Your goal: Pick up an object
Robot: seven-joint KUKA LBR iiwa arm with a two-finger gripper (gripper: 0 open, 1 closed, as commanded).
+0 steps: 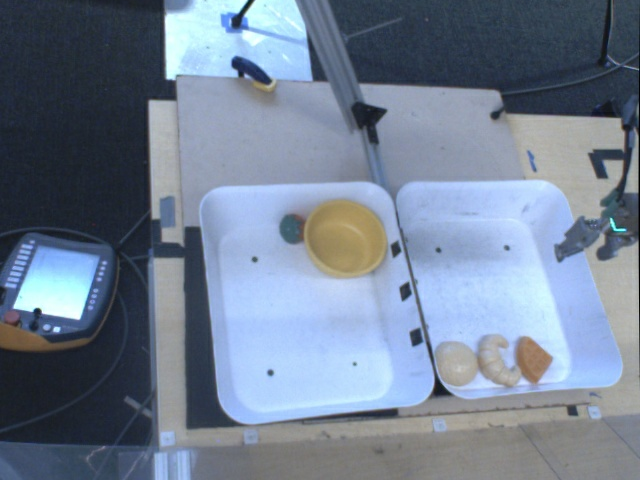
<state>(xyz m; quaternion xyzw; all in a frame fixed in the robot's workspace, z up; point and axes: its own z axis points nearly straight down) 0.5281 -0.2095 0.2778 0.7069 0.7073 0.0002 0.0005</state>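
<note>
My gripper [590,243] hangs over the right rim of the right bin [480,218], its fingers open with nothing between them. Along that bin's front wall lie a cream round piece [456,363], a pale croissant-shaped piece [497,360] and an orange wedge [533,359], all well in front of the gripper. The left bin [300,348] holds a yellow bowl [345,238] near its back right corner. A small dark green ball [291,228] touches the bowl's left side.
A slanted metal pole [335,48] crosses the board behind the bins and ends at a black clamp [367,116]. A blue and yellow clip [253,71] sits at the board's back left. A teach pendant [50,288] lies on the floor at left.
</note>
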